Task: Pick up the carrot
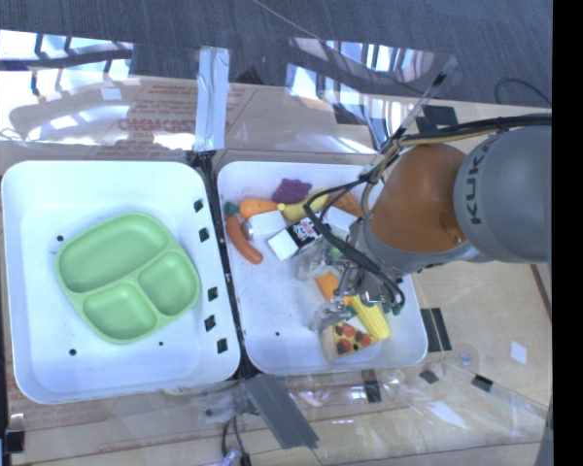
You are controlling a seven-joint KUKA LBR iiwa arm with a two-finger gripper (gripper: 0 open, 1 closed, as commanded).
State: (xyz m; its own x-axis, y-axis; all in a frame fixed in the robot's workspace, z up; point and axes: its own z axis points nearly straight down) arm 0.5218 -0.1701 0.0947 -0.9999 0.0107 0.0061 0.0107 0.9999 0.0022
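The gripper (345, 284) sits low in the right bin (272, 352), right of the frame's centre, among a clutter of toy food; whether it is released or clenched I cannot tell, since the wrist and cables cover it. Just below it, toward the bin's lower right corner, lie a yellow corn cob (367, 315) and a pizza slice (344, 340), with a small orange piece (326, 283) just beside the tool.

The carrot (243, 240) lies at the bin's left side, close against the wall shared with the left bin, slanting down the frame, apart from the gripper. Above it sit a second orange item (257, 206) (hard to identify) and a purple piece (291, 189); a white block (268, 226) lies to its right. The carrot's nearness to the wall probably leaves little room for a finger on that side.

In the left bin (29, 357), a green divided plate (126, 276) rests at centre.
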